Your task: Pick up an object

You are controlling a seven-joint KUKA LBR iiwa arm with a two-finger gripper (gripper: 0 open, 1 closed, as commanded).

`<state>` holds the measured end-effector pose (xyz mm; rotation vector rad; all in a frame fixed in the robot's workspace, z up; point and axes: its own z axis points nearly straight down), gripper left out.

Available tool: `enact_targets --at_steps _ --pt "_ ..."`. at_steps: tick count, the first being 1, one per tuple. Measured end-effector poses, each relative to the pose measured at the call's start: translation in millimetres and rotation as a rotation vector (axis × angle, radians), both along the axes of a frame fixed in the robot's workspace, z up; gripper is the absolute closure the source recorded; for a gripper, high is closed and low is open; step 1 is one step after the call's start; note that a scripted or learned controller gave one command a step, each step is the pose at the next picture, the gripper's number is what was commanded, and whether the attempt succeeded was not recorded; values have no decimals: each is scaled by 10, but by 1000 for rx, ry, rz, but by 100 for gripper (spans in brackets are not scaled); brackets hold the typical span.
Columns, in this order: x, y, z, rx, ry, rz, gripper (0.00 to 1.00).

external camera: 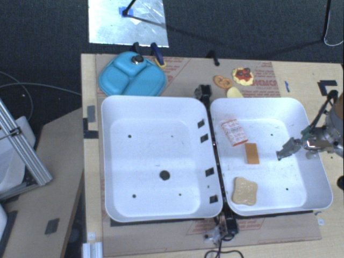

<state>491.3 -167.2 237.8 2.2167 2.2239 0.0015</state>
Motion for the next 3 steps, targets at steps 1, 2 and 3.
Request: enact_targets --at_steps 1,2,3 --pt "296 555 -1460 4 6 6 0" --pt "540 823 -1505 -4 -7 2 0" --pt "796 469 -1204 -3 -4 -4 0"
